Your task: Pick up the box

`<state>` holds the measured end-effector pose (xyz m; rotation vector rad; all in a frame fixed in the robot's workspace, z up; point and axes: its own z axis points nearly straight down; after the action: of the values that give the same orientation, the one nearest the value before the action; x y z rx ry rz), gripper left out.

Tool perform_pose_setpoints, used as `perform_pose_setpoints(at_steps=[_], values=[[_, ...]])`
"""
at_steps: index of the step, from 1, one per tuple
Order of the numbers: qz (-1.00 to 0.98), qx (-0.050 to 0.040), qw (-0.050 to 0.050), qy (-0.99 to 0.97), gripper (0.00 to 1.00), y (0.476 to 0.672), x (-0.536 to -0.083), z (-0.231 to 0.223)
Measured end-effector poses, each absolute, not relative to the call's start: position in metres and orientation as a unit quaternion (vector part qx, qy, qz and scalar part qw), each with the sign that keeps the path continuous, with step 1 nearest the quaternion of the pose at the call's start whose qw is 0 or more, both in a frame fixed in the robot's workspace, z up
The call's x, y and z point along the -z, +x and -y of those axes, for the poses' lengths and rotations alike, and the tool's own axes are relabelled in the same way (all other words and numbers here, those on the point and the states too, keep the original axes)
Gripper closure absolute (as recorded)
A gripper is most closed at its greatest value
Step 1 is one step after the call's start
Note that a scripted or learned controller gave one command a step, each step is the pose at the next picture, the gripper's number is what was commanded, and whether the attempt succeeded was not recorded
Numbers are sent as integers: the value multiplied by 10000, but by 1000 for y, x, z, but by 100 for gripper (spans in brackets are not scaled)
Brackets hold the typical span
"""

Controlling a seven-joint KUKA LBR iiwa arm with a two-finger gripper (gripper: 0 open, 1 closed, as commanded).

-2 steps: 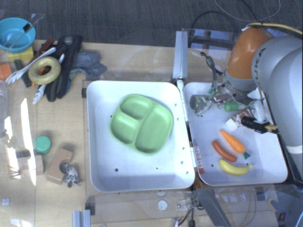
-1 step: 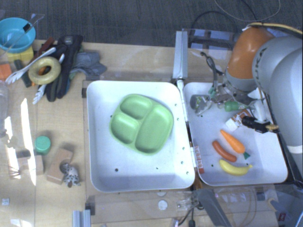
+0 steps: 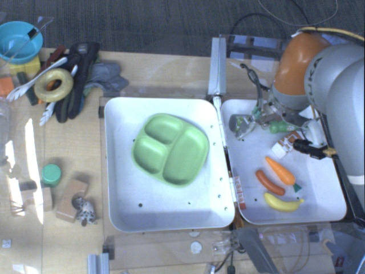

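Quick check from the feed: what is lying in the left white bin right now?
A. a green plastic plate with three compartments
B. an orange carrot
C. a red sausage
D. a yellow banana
A: the green plastic plate with three compartments lies in the left white bin, while the yellow banana, orange carrot and red sausage all lie in the right white bin.

Two white bins (image 3: 114, 210), one green plate (image 3: 170, 149), one carrot (image 3: 280, 170), one banana (image 3: 282, 202).
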<state>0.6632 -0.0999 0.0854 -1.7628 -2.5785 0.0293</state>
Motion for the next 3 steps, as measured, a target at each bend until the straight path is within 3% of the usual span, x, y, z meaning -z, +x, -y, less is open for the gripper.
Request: perform_pose_setpoints(at_steps=[3], values=[[8005,-110,119,-5990,0,662,-85,99]])
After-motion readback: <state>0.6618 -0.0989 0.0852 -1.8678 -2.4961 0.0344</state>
